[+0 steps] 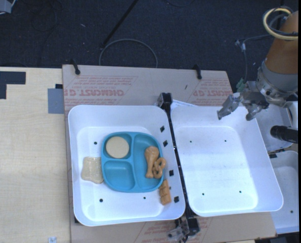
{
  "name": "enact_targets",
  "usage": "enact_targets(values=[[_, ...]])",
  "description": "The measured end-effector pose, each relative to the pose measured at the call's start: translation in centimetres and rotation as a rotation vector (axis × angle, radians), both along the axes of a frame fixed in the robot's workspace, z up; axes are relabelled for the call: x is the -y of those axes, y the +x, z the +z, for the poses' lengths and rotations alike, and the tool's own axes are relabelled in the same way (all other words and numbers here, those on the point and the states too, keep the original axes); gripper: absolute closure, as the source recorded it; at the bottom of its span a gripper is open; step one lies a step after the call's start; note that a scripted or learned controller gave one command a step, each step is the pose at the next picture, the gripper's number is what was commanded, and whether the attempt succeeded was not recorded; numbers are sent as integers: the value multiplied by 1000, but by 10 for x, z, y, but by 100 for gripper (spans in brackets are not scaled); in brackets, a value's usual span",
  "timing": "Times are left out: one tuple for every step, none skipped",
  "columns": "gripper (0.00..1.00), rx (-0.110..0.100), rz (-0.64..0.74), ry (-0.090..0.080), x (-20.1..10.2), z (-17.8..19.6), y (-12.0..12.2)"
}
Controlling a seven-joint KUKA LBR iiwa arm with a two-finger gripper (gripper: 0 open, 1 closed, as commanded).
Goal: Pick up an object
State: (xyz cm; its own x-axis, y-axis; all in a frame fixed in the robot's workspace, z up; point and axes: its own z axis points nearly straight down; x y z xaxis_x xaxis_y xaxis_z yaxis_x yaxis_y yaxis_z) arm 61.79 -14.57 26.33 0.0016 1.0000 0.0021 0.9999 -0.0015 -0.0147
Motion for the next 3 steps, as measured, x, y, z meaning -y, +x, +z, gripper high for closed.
enact_targets(values=[[0,13,2,-2,0,8,2],[0,8,4,-1,-6,-38,5],[0,8,5,-1,-11,-82,6]])
